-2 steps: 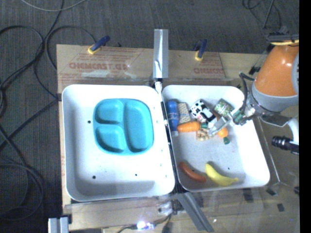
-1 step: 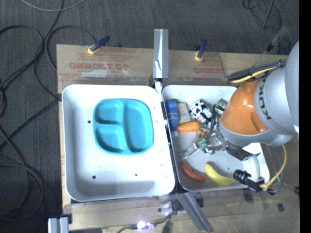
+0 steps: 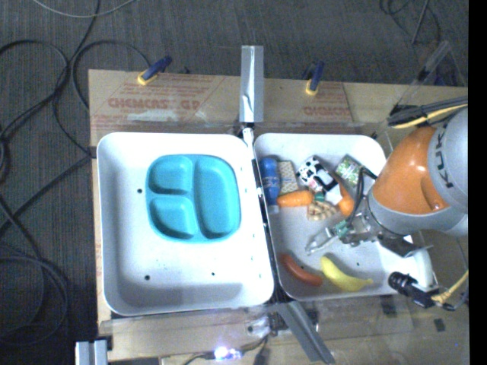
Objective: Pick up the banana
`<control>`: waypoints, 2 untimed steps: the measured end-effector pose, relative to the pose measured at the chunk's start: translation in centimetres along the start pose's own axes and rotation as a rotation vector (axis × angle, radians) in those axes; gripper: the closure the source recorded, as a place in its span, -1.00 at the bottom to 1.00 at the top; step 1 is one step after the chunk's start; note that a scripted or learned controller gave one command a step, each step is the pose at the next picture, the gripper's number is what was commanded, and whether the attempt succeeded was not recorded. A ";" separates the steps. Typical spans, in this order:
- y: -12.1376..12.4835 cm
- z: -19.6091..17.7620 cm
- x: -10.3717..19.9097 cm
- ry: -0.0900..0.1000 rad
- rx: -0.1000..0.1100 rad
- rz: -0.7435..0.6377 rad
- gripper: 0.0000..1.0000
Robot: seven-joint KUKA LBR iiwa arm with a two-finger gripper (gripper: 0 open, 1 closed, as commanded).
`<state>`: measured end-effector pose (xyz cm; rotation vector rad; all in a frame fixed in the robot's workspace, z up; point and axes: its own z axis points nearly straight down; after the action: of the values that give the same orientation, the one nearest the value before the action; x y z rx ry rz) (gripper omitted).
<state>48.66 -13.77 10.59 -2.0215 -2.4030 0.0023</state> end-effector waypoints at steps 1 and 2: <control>-0.1 1.7 0.0 -0.003 -0.005 -0.051 -1.00; 0.1 0.7 0.0 -0.005 -0.012 -0.051 1.00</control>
<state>48.74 -13.73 9.88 -1.9664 -2.4624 -0.0068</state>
